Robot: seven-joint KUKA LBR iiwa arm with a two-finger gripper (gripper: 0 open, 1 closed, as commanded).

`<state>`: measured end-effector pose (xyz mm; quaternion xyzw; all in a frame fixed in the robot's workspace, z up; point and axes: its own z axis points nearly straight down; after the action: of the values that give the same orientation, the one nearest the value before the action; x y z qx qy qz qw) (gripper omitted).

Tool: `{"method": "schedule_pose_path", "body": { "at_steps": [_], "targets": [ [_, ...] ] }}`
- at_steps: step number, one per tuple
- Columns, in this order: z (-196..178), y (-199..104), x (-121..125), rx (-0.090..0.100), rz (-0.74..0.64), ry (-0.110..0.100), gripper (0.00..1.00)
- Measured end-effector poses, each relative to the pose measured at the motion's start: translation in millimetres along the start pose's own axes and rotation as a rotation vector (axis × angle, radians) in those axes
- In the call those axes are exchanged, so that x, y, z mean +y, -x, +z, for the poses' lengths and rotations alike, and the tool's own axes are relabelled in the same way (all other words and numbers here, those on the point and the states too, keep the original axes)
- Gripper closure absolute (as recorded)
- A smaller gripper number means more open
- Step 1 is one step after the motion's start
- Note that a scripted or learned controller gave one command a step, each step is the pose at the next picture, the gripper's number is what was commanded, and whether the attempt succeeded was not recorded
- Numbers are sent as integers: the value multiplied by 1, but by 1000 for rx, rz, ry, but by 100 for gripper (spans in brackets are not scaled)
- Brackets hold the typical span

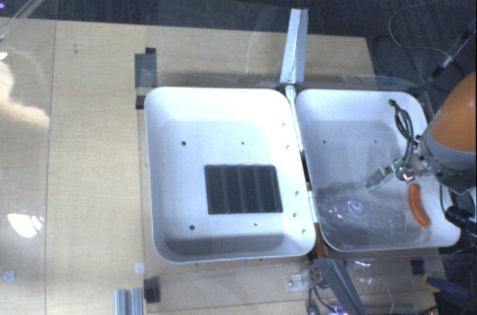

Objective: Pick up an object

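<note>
Watching this from my end: the wooden surface (89, 179) carries the two white bins side by side. The left bin (171, 120) has a dark ribbed mat (243, 189) lying flat near its middle. The right bin (335, 120) is where the action is, with the arm (455, 127) reaching in from the right.

Down in that bin's near half there's a clear plastic thing (358, 211), maybe a crumpled cup or bottle, hard to tell since it's see-through. Just beside it, toward the right wall, lies a small orange piece (419, 205), sausage-shaped.

The tool (391, 173) sits low in the bin, above the clear plastic and just left of the orange piece. I honestly can't tell how it's set from this angle, and I see nothing in it.

My guess on handling: the orange piece looks light and firm, best taken across its narrow middle. The clear plastic is probably flimsy and slippery and would squash or pop out.
</note>
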<state>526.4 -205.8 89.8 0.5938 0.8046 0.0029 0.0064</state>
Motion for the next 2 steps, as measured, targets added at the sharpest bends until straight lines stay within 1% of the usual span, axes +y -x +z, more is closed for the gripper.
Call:
{"method": "schedule_pose_path", "body": {
  "at_steps": [1,2],
  "targets": [
    [-65,3,12,2,-28,-4,0],
    [-87,-17,5,3,-325,-4,0]
  ]
}}
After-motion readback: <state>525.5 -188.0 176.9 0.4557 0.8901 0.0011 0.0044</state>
